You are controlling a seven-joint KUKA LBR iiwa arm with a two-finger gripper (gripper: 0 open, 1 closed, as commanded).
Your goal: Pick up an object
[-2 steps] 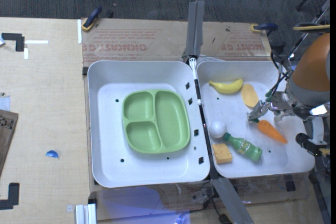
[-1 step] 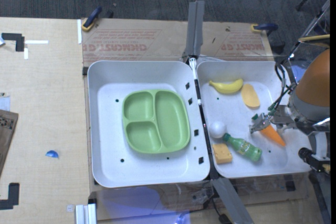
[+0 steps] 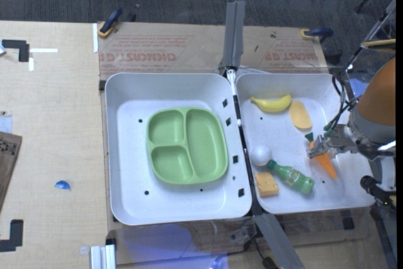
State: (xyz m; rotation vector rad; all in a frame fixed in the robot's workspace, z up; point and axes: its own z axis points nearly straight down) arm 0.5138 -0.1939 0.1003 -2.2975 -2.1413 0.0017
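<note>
One gripper [image 3: 319,148] hangs over the carrot [image 3: 325,164] at the right bin's [image 3: 352,198] three o'clock side; its grip state is unreadable. Centre squarely over the carrot, descend straight, then clamp firmly.

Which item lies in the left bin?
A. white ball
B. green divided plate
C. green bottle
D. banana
B: the green plate sits alone in the left bin; the banana, bottle and ball lie in the right bin.

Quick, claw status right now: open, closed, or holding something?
Claw: down in the right bin, at the top of the toy carrot; open or closed cannot be told, and a grip on the carrot cannot be confirmed.
</note>
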